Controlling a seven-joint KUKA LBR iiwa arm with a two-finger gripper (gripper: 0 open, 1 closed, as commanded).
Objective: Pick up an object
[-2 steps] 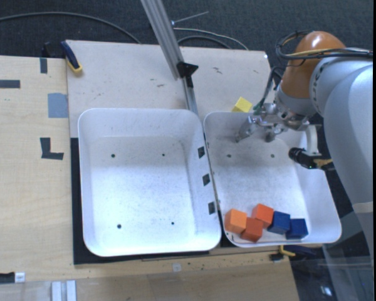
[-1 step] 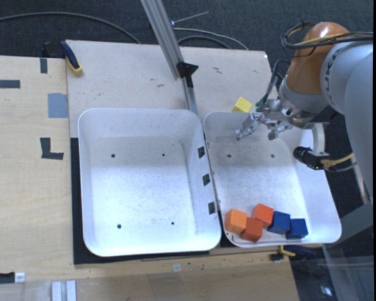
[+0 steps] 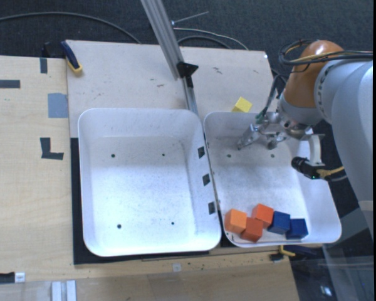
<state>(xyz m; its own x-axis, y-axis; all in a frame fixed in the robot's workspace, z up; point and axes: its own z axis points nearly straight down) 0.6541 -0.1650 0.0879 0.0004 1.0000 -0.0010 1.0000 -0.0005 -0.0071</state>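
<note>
1. The hand (image 3: 254,137) hangs over the far end of the right bin (image 3: 313,196); I cannot tell its state.
2. The blocks (image 3: 263,221) lie clustered at that bin's near edge, well apart from it.

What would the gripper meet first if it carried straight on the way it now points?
Probably bare floor of the right bin: the gripper points down-left over its upper part, well clear of the blocks. Depth is unclear.

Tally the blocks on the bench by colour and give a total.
Orange blocks: 3, clustered in the right bin's near corner
Blue blocks: 2, beside them
Yellow block: 1, on the bench behind that bin
Total: 6
</note>
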